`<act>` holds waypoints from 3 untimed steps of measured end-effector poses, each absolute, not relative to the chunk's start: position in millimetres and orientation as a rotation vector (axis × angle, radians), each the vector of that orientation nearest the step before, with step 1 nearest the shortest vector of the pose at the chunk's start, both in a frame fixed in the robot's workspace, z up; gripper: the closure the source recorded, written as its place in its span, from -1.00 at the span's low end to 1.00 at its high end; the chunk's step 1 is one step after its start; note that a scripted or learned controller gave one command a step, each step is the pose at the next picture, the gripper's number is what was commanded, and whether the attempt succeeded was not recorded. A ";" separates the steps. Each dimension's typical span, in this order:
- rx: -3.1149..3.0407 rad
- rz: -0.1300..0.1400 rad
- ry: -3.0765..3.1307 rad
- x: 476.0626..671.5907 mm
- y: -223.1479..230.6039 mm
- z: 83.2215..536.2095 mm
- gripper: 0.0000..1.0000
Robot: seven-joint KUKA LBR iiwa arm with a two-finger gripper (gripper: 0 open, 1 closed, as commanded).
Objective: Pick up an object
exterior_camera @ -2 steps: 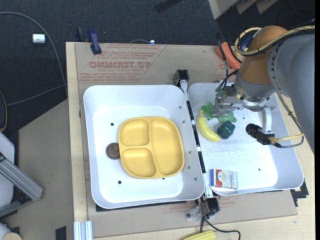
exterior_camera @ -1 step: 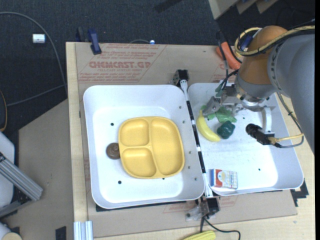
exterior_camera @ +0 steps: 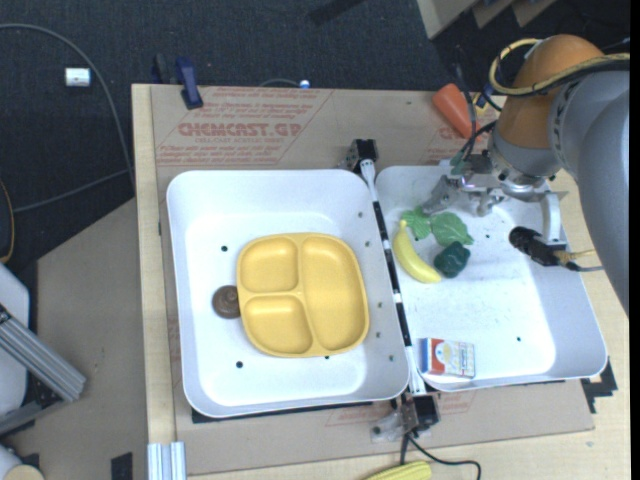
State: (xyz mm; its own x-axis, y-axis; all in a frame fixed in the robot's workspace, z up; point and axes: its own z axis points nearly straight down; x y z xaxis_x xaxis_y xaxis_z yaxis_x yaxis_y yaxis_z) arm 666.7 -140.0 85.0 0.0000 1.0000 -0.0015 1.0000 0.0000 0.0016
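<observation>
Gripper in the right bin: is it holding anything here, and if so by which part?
It cannot be told. The gripper is low over the green leafy toy at the far end of the right bin, but no object is visibly clamped.

Bright, even overhead light; white bins [exterior_camera: 200,298] near glare, soft short shadows, slightly grainy, mild softness throughout.

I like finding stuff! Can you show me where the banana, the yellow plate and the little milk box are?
banana [exterior_camera: 414,258]: camera view, middle of its curved body.
yellow plate [exterior_camera: 300,294]: camera view, ridge where its compartments meet.
milk box [exterior_camera: 447,358]: camera view, its printed front face.
</observation>
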 end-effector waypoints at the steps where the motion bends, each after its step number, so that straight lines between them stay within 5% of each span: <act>1: 2.220 0.002 2.220 612.2 -113.8 85.7 -1.00; 2: 2.221 0.004 2.218 612.6 -113.6 95.3 1.00; 3: 2.221 0.003 2.219 612.4 -113.5 95.2 -1.00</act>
State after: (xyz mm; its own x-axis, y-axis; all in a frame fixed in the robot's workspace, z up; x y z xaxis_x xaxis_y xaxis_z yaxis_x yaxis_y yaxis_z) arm 612.4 -113.5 95.2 0.0008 1.0000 0.0000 1.0000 -0.0008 0.0031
